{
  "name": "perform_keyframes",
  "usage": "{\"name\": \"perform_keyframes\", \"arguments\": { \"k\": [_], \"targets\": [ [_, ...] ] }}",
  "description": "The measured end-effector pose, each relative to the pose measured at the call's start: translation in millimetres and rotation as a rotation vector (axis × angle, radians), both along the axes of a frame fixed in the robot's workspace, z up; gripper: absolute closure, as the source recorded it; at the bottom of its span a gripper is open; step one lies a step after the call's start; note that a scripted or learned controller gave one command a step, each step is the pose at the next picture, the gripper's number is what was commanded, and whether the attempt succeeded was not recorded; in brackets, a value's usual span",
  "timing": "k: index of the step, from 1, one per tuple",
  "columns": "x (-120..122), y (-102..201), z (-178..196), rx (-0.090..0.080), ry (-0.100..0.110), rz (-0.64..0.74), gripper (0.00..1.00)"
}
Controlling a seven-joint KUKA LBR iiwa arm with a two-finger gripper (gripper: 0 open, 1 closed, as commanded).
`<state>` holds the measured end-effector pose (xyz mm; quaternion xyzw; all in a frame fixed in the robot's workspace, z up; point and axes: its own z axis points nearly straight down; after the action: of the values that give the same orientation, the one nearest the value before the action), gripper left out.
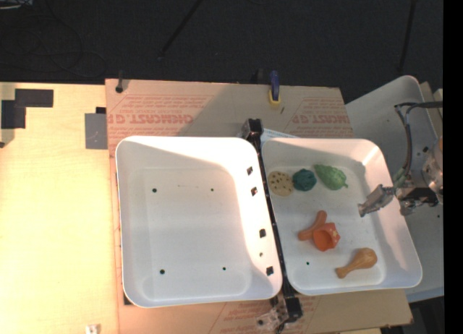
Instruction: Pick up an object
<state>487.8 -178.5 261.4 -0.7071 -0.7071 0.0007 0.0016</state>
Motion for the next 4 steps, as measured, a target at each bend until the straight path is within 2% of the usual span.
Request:
{"name": "perform_keyframes", "arguments": {
  "k": [1,2,3,4],
  "targets": [
    [5,51,0,0.001,0.001,0.004,0.0],
    [2,79,-116,0.003,0.01,0.001,0.0],
    [3,75,-100,0.0,0.003,-0.007,1.0],
    [3,75,-101,0.0,0.003,-0.012,0.0]
  ]
}}
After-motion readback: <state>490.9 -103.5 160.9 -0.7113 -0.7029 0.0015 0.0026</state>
